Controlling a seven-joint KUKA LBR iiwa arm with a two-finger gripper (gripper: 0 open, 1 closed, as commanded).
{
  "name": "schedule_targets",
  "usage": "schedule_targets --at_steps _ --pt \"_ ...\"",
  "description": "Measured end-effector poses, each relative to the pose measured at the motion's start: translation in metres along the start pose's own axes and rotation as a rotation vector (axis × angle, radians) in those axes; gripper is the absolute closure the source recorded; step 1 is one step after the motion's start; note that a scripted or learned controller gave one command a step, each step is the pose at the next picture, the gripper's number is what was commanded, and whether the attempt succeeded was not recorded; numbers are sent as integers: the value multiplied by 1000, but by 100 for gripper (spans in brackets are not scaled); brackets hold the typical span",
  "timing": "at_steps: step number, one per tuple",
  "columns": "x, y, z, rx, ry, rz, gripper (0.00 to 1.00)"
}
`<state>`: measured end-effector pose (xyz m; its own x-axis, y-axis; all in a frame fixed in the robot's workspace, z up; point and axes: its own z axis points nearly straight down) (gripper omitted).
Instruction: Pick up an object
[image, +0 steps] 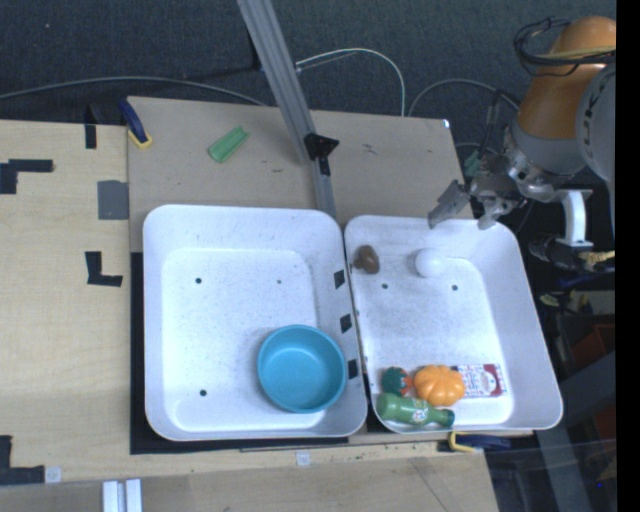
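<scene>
Down at the near edge of the right bin (530, 350), far below the pincer (468, 207), sits a small pile: an orange pumpkin-like toy (439, 384), a green toy (412, 410) with a red bit, and a flat red and white packet (486, 380). They touch and partly cover each other, so their shapes are hard to make out. The green toy is pressed into the near corner, right against the bin wall.

A blue bowl (301, 367) sits in the left bin (175, 300), far off to the pincer's lower left, close to the wall between the two bins.

The pincer hangs over the far right corner of the right bin, above the rim. Its two dark fingers look spread apart, and nothing is between them. The grey and orange arm (560, 100) behind it is cut off by the picture's edge.

A small white ball (431, 263) lies just below the pincer, a bit to its left. It is pale like the bin floor and hard to spot. A small brown lump (367, 259) lies further left, near the bin's left wall; what it is cannot be told.

The middle of the right bin floor is open, with lots of room.

A green block (228, 143) lies on the tabletop (200, 180) far to the pincer's left. A grey pole (290, 90) slants down to the bins.
</scene>
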<state>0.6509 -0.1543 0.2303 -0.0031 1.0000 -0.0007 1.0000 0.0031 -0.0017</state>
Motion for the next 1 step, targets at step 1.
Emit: schedule_targets --at_steps 1 --pt "0 0 0 0 0 0 0"
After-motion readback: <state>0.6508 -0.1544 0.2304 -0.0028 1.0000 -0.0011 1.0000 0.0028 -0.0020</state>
